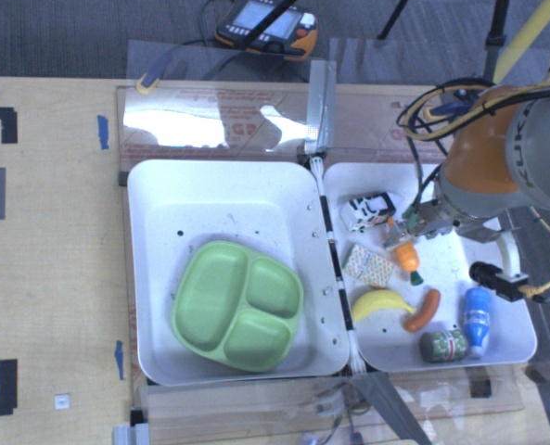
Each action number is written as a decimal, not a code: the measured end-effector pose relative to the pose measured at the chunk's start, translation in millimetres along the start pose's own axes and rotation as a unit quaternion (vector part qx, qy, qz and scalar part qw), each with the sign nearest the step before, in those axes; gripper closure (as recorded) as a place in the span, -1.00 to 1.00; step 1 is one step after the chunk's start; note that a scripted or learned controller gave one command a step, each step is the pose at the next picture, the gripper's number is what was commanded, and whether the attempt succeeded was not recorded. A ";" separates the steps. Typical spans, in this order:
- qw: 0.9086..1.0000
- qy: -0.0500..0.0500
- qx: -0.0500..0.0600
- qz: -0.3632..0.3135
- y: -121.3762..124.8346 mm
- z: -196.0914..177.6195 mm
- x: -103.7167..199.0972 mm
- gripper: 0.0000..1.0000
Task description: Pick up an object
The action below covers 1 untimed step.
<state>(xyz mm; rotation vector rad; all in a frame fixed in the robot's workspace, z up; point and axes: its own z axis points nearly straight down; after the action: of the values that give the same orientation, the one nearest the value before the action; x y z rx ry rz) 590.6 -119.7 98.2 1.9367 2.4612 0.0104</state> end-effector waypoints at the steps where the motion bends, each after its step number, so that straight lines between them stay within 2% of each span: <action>1: 1.000 0.003 0.006 0.027 -110.7 -66.9 12.4 1.00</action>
<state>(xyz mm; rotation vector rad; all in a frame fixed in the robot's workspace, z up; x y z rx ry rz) 479.3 -133.6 163.8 2.0097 2.4177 -0.0002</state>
